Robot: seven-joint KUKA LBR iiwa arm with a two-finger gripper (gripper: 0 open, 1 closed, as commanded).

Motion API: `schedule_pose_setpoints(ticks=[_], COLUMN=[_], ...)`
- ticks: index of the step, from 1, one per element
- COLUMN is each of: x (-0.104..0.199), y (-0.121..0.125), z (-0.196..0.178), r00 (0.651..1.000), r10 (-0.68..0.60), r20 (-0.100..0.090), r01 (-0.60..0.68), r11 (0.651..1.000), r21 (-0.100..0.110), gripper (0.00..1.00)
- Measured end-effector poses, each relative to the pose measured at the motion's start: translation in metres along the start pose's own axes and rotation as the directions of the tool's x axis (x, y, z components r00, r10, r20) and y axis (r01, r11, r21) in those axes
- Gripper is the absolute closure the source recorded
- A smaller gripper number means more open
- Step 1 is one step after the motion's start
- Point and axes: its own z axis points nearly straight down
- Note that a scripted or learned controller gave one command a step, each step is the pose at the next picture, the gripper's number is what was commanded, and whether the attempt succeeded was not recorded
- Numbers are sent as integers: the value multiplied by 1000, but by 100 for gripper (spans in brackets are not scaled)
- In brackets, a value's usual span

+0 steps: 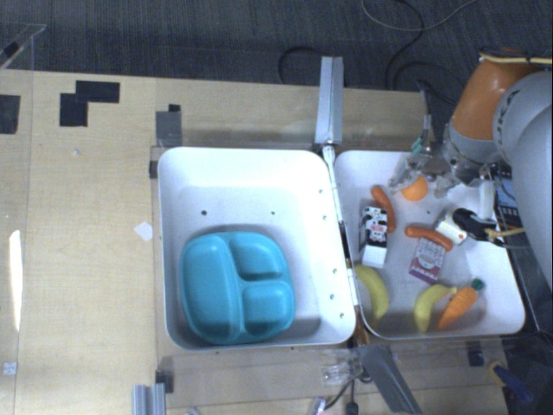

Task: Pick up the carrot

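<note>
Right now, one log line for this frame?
task: pick carrot | gripper: far end of right bin, over small orange piece | carrot: near end, beside banana, untouched | grasp: none seen

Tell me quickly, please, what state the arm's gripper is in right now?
Gripper: low over the far end of the right white bin, by a small orange piece; open or shut cannot be told. The orange carrot lies at the near end.
</note>
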Motion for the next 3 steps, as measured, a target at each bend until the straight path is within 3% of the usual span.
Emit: schedule_pose_setpoints(ticks=[1,2,3], x=[2,-30,12], y=[1,-9,-1], z=[-9,-8,-141], r00=[1000,998,988], r10=[-7,-70,152], r20=[0,-1,1], r01=[7,70,-152], r11=[1000,998,988], r21=[-1,6,3], gripper=[100,100,100])
